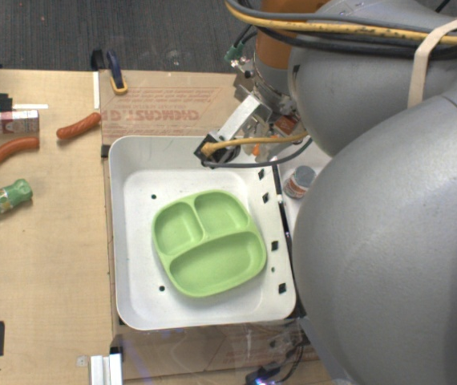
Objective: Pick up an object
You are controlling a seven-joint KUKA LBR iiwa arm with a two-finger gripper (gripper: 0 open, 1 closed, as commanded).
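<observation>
- Though the grey arm (pixel 389 175) looms large on the right, its wrist hangs over the far edge of the white bin (pixel 132 295). The claw (pixel 268 131) sits there among brackets and cable, and I cannot tell whether it is released or clenched.
- The bin rests on the bench (pixel 44 279). The green plate (pixel 210 243) lies flat near its middle, apart from every wall.
- The plate is the likely thing to pick up. It looks like moulded plastic, so it is probably light, stiff and not fragile, but smooth and slippery.
- Lying flat, it gives little to pinch from above. The raised rim, or a ridge between its three compartments, looks the best hold, though a rim grip may let it tilt.
- On the bench to the left, well apart from the bin, lie a green bottle (pixel 4 199), a red sausage (pixel 16 147) and an orange sausage (pixel 78 125). All are narrower and probably easier to pinch.
- A small can (pixel 298 183) stands just beside the bin's right wall.
</observation>
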